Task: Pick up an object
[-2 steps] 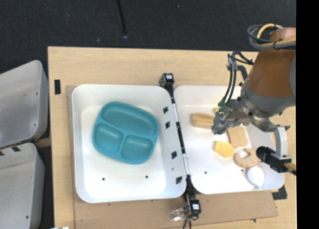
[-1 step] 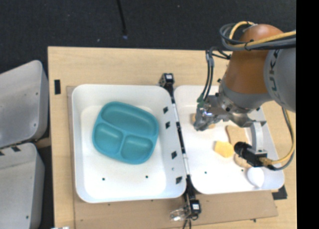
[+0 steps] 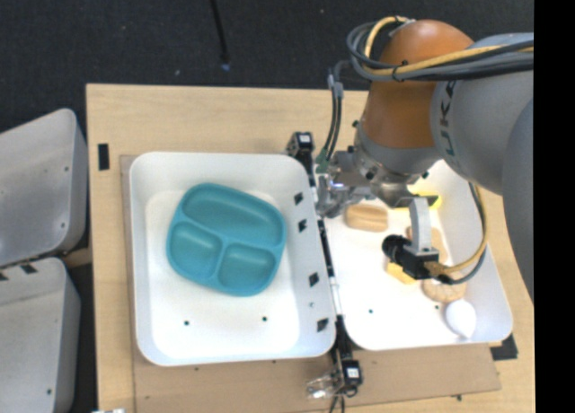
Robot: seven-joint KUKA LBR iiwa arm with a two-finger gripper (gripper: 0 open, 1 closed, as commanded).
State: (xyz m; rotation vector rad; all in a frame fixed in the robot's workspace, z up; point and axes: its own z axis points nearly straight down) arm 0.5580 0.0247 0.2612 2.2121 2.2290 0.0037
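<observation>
My gripper (image 3: 334, 194) hangs over the upper left part of the right bin (image 3: 395, 326), close to the wall between the two bins. A tan, loaf-shaped block (image 3: 367, 216) lies just to its right on the bin floor. Further right a yellow piece (image 3: 428, 200) pokes out from under the arm. A tan ring-shaped thing (image 3: 440, 291) and a white egg-shaped thing (image 3: 460, 318) lie near the bin's lower right corner. The arm hides the back of this bin.
The left bin (image 3: 153, 312) holds a blue divided plate (image 3: 226, 238) lying flat near its middle. The raised divider (image 3: 322, 259) between the bins runs just below the gripper. Bare white floor shows in the right bin's lower left part.
</observation>
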